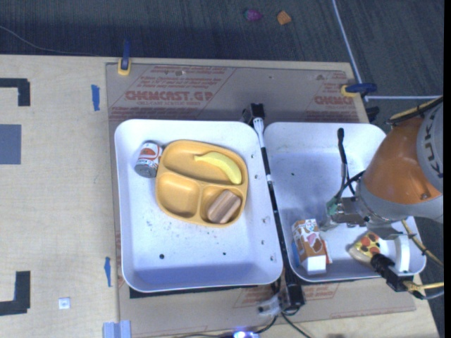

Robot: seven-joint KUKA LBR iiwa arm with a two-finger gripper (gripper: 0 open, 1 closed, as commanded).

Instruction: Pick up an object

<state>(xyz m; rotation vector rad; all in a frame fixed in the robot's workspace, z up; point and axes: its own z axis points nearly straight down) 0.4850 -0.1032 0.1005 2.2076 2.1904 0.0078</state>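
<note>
Arm [405, 167] over right bin [310, 153]; carton [310, 243] beside pizza slice [366, 247].

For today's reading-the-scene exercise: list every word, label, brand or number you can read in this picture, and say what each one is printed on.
"CHEMCAST GP": red print on the brown board under the bins, upper left; the last letters are uncertain.
Red print at the board's upper right: cut off, unreadable.
Label on the can in the left bin: too small to read.
Print on the small carton in the right bin: blurred, unreadable.
</note>
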